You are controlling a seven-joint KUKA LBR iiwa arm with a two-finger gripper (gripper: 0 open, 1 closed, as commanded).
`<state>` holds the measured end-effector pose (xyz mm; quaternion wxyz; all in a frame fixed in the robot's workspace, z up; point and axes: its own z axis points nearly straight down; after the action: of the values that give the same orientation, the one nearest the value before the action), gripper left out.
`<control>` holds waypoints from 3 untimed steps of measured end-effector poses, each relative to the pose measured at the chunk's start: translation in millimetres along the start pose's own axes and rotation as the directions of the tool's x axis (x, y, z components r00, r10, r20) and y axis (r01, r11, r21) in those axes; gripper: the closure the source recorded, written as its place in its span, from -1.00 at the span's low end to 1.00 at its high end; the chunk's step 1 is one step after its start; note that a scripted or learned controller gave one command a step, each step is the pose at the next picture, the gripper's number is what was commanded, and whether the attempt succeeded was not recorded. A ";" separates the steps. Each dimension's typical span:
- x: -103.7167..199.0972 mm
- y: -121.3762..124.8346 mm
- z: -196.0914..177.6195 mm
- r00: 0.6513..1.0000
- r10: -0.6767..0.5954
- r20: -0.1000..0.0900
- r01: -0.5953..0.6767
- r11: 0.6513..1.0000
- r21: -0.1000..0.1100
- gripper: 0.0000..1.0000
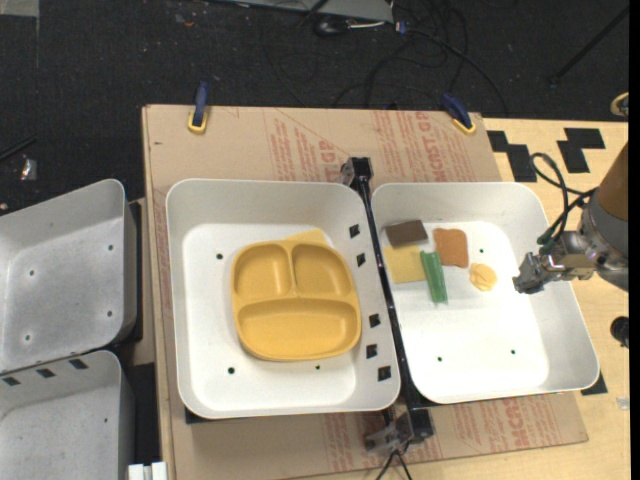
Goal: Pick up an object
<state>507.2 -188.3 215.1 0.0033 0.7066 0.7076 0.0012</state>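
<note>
1. Over the right edge of the right bin, the gripper hangs at the end of the arm, which enters from the right side; it points left toward the bin's middle.
2. Whether its fingers are spread or pressed together cannot be told; nothing shows between them.
3. Candidate objects sit in a cluster in the right bin's upper left: a brown block, a pale yellow slab, a green stick, an orange-brown piece and a small yellow lump.
4. That lump lies nearest the gripper, near but apart.
5. Bare white floor spans the right bin's lower half and right side.
6. Left bin holds a yellow divided tray, with bare floor around it.
</note>
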 end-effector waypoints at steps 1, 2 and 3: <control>-0.5 1.9 -53.3 1.000 -0.001 0.000 0.001 1.000 0.000 1.00; 50.4 25.5 -38.5 1.000 -0.006 -0.004 0.006 1.000 0.006 1.00; 100.6 48.9 -41.5 1.000 -0.006 -0.004 0.006 1.000 0.004 1.00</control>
<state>555.6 -87.5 256.6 0.0005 0.7044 0.7098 0.0013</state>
